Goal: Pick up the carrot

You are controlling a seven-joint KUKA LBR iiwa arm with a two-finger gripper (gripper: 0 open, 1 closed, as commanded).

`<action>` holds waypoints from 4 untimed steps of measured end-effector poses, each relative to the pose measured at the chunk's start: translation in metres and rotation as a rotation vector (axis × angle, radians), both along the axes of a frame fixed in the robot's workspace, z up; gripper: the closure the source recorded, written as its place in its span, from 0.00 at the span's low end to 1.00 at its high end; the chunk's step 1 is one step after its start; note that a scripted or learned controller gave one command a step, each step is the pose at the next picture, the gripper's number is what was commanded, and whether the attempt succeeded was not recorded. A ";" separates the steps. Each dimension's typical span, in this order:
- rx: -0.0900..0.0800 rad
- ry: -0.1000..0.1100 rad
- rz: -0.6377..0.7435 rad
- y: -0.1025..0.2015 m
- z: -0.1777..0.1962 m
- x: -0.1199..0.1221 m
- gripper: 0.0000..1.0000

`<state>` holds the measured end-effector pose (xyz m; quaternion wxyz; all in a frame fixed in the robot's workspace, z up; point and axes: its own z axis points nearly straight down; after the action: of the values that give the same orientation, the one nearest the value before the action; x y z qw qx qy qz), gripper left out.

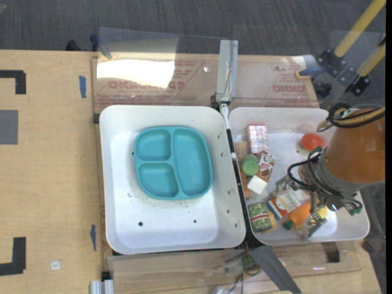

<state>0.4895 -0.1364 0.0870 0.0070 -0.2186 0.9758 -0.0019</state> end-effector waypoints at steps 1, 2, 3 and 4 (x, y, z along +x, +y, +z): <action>-0.004 0.003 0.449 -0.022 0.000 0.006 0.00; -0.010 -0.015 0.449 -0.020 0.018 0.013 1.00; -0.008 0.001 0.608 0.037 0.167 0.021 1.00; 0.000 0.015 0.718 0.005 0.077 -0.004 1.00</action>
<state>0.4855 -0.1313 0.1638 -0.0002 -0.5476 0.8367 0.0023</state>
